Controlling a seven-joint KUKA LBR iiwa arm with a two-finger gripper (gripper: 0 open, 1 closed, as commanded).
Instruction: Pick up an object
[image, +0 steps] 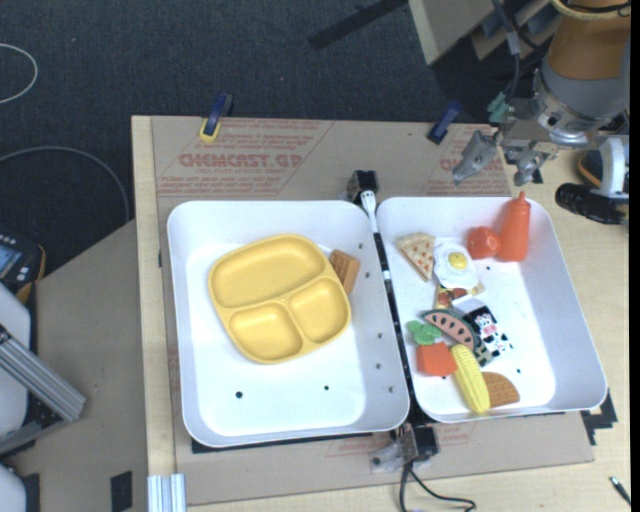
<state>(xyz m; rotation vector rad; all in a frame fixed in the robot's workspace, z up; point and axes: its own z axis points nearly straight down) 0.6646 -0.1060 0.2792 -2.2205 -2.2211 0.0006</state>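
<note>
Jaws (497, 157) are standing spread and gripping nothing, hovering over the counter (300, 150) just beyond the right bin's (575, 330) far rim, so you are watching the approach step; next you are needing a descent onto one target, perhaps the orange bottle (516, 228) nearest them. Counting downward: two bins, one yellow divided plate (278, 297) in the left bin (200, 380), one corn cob (470, 378), one fried egg (455, 262).
</note>
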